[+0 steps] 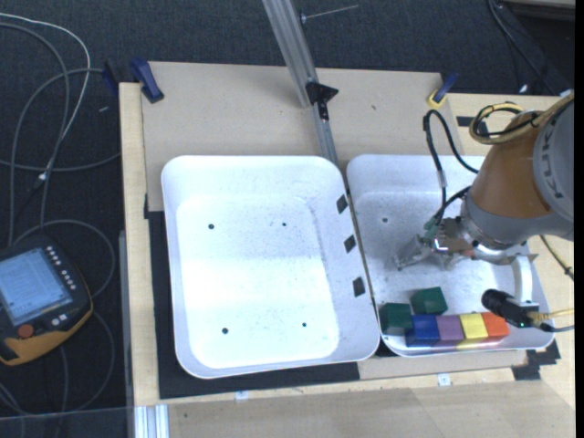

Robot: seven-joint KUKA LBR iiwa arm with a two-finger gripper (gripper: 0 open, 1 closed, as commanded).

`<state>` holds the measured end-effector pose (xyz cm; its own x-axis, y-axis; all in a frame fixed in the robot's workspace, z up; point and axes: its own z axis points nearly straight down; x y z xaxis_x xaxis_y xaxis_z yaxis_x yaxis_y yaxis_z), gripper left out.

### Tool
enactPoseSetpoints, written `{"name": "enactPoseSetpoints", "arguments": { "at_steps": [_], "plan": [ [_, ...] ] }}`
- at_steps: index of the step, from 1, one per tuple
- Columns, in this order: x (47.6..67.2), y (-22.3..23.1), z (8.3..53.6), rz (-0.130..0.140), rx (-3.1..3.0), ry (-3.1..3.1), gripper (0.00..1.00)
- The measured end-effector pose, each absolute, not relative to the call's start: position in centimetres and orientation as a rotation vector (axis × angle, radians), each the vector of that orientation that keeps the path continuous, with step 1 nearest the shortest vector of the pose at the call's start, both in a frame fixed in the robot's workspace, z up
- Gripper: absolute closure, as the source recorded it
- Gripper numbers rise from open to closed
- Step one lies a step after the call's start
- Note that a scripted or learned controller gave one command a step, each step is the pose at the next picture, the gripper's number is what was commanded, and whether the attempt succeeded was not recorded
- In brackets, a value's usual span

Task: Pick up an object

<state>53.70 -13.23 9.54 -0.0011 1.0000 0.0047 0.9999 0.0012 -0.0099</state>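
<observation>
Gripper (408,260) is hovering mid right bin (383,185), fingers apart, holding nothing. You are approaching; next, lower onto blocks (447,322) at its front edge.

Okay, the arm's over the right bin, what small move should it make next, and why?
Probably shift the claw toward the near edge and lower it over the green block. The claw hangs above bare bin floor, while the blocks sit clustered along the near rim, and that green one lies closest.

Arm (511,185) bent low, claw (412,255) pointing left
</observation>
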Motion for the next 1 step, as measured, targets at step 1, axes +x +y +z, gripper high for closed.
{"name": "enactPoseSetpoints", "arguments": {
  "at_steps": [1],
  "plan": [
    [54.09, -9.65, 18.21, -0.011, -2.219, -2.232, 0.00]
  ]
}}
